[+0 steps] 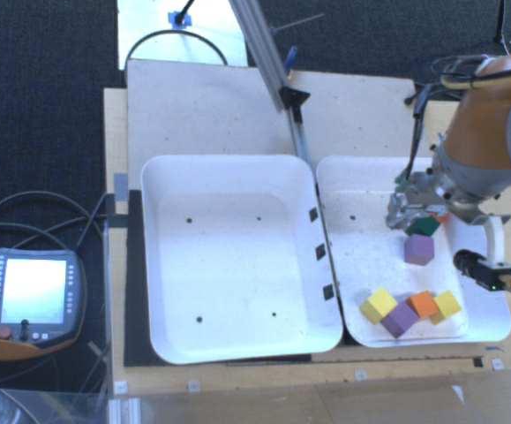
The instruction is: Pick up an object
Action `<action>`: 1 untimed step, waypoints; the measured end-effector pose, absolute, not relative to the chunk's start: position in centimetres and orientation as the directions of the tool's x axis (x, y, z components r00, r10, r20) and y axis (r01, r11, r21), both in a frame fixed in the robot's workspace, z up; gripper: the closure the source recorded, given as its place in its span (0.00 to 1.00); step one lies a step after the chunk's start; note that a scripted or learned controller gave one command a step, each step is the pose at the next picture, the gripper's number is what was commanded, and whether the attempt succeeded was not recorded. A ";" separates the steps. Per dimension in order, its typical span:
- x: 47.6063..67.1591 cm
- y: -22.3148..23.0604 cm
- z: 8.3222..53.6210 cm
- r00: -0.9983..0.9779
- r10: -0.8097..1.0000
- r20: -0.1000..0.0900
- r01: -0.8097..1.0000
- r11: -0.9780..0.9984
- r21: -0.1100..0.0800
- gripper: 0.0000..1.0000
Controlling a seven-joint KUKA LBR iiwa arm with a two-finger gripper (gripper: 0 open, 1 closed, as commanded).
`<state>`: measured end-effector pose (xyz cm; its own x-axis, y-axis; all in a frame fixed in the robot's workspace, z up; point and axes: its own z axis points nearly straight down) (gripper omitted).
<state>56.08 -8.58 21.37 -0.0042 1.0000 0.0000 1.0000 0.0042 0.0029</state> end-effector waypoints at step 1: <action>55.2 -3.2 22.8 -0.011 1.000 0.002 1.000 0.011 0.004 1.00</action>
